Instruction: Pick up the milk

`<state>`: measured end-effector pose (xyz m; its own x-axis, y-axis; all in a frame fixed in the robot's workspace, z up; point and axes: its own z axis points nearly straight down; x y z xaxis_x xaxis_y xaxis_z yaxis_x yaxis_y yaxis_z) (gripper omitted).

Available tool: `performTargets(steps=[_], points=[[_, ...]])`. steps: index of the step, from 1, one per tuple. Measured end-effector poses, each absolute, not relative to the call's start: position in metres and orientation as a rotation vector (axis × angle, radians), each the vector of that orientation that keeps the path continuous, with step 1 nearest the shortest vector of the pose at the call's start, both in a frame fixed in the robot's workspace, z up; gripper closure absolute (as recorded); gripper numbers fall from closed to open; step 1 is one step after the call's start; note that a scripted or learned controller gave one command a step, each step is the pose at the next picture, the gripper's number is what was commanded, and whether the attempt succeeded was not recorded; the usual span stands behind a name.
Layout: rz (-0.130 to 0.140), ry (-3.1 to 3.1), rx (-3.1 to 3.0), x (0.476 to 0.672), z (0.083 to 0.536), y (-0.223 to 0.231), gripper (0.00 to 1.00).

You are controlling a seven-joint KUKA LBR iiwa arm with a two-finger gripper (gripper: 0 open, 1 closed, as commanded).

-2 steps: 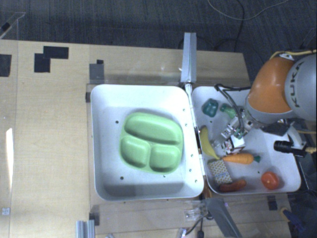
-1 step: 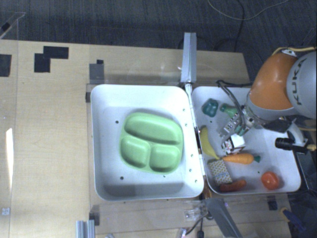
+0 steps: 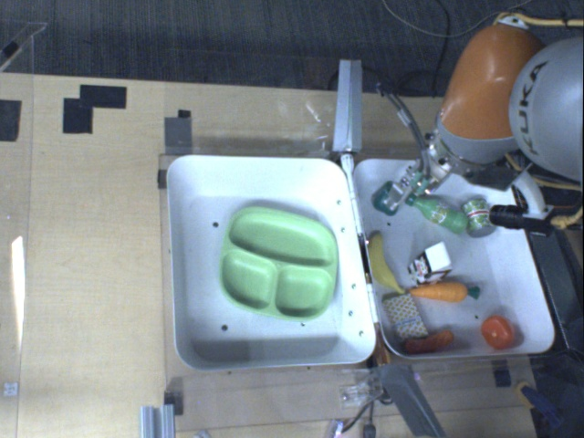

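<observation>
We see the gripper high in the right bin, but cannot tell its state. The milk lies mid-bin, apart, beside the carrot. We should descend squarely, avoiding the bottle.

Bright, even overhead light; soft shadows, slight blur.

bins white glossy plastic | tray green matt plastic | bench pale wood, smooth
</observation>
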<state>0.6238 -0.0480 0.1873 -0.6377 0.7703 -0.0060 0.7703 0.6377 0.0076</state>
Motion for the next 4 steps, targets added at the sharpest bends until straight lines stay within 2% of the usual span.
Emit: performTargets(steps=[1, 2, 3, 4], points=[[0.006, 2.836, 1.334, 0.624, 0.187, -0.048, 0.0], [0.004, 2.937, 1.076, 0.588, 0.09, -0.103, 0.0], [0.005, 2.845, 1.308, 0.636, 0.166, -0.129, 0.0], [0.004, 2.815, 1.381, 0.605, 0.163, -0.119, 0.0]])
